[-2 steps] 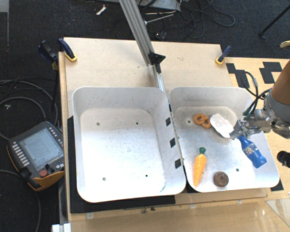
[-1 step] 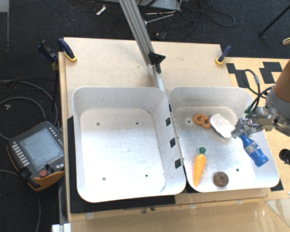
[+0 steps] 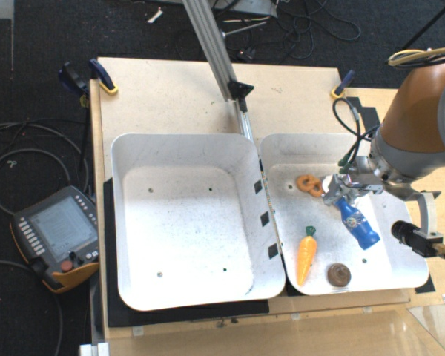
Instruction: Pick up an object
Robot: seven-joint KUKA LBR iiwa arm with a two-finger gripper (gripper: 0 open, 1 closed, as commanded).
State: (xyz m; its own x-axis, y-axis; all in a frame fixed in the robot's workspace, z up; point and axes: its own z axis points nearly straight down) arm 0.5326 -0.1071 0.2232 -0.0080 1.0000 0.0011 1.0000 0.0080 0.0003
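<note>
My gripper hangs over the right bin, at the end of the grey arm that reaches in from the right. A blue bottle lies slanted just below it, its upper end right at the gripper; whether the two touch is unclear. An orange pretzel-shaped toy lies just left of the gripper. Toward the bin's front lies an orange carrot with a green top, and a brown round piece sits to its right.
The left bin stands beside the right one, sharing a middle wall. A slanted metal rail runs from the back down to the bins' junction. A teach pendant lies off the bench at left.
</note>
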